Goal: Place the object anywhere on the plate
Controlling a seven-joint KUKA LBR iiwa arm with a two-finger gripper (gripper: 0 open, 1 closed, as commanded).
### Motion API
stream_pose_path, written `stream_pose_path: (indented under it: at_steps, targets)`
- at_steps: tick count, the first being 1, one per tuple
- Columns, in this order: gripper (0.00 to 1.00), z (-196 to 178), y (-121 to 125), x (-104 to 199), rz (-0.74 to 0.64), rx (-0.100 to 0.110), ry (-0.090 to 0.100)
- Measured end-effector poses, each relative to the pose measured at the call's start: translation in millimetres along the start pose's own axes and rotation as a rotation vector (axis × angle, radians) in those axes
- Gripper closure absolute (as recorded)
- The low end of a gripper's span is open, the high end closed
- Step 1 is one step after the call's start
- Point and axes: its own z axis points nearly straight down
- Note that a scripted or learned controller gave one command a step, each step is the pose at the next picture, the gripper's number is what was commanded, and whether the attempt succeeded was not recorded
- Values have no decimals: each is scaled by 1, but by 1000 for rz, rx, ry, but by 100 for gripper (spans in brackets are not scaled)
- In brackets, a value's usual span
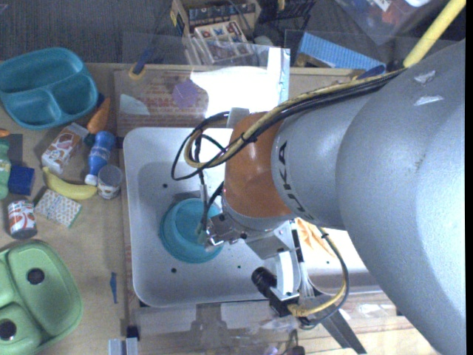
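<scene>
Reaching in from the right, the grey KUKA arm with its orange band (255,172) hangs low over the left-hand shallow white bin (144,198), and the two-finger gripper (211,235) sits at the right rim of the round teal plastic plate (185,231) that lies in the middle of that bin. What the coming move turns on is how the gripper stands to this plate: the tool looks to be just above or touching the plate's right edge, with the plate's open face spreading away to the left of it, so a release here would, as I judge it, land near the rim and not at the centre. Whether the jaws are open or closed I cannot tell, since the wrist and the looped black cable (194,150) hide them, and I cannot make out any object between them either; the thing to be placed is too hidden to name or locate with confidence. A small orange patch (314,242) shows in the right-hand bin, close under the arm's forearm, and it may be the task's object or merely something lying there, which I cannot settle. Being round, the plate has no long axis, so approach direction matters little; only the sideways offset counts. If the gripper does carry something, a small shift leftwards over the plate's middle would seem safer than letting go at the edge
</scene>
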Motion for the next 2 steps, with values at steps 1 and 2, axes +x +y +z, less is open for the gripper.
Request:
stream_pose_path:
  at_steps: [1,2]
  targets:
    - [100,16,20,15,74,-50,2]
    - [100,-18,91,-22,-78,-2,-1]
